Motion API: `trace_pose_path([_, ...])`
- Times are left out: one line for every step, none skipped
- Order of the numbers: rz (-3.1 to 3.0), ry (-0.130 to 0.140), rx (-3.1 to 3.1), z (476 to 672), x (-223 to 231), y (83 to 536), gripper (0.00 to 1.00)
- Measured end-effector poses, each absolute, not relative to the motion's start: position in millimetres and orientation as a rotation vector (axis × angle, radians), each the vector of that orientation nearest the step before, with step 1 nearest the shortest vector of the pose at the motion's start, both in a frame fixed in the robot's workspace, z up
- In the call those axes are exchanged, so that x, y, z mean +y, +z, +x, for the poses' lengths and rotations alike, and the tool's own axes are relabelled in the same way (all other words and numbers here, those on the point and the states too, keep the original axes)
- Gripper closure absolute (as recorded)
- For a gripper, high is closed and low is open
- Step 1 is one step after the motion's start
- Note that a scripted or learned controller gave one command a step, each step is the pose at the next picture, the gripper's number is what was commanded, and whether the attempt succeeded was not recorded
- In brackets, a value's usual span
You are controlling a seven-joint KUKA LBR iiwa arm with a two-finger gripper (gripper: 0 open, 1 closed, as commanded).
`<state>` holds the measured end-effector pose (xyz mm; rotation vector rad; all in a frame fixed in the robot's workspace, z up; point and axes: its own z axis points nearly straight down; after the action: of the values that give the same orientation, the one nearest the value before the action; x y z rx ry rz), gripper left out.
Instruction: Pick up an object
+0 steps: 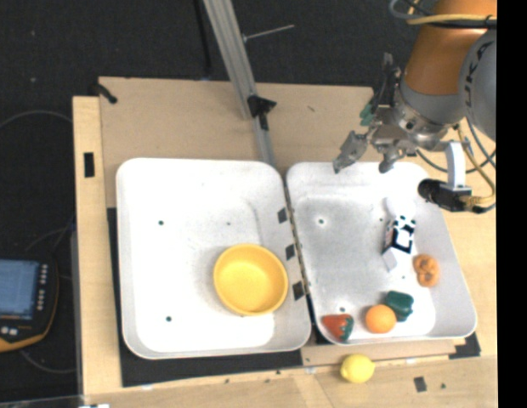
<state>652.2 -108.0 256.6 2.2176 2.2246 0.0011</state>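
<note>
My gripper (365,160) hangs above the far edge of the right bin (348,228), its two fingers spread open with nothing between them. In that bin lie a white and black box (399,235), a small orange lumpy piece (427,269), a dark green item (400,303), an orange fruit (380,319) and a red item (337,325). All of these sit toward the bin's near right side, well away from the gripper. A yellow bowl (250,279) rests in the left bin (178,228).
A yellow lemon (357,368) lies on the bench outside the right bin's near edge. A grey metal pole (238,66) slants down to the gap between the bins. A handheld pendant (17,303) sits at the far left.
</note>
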Motion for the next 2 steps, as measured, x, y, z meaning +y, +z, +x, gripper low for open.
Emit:
trace_pose_path([2.217, 0.001, 2.225, 652.2, -108.1, 256.6, 0.0])
trace_pose_path([2.222, -0.006, 2.22, 654.4, -117.5, 210.9, 0.0])
